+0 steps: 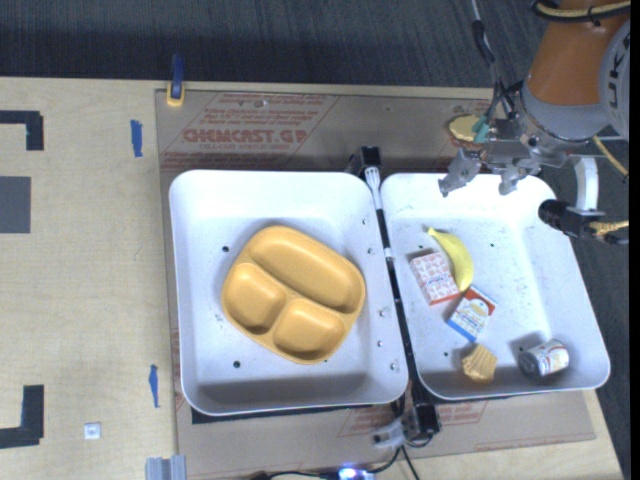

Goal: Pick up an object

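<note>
The right bin (575, 298) holds a yellow banana (456, 255), a red-and-white patterned card (431, 275), a small blue, white and orange packet (470, 314), a ridged yellow chip-like piece (479, 363) and a silver can (543, 358) lying on its side. My gripper (483, 178) hangs over the far edge of the right bin, above and behind the banana. Its two fingers are spread apart with nothing between them.
The left bin (195, 268) holds a large yellow three-compartment tray (291, 292). A black divider (385, 268) runs between the bins. The grey arm with its orange band (580, 28) enters from the upper right.
</note>
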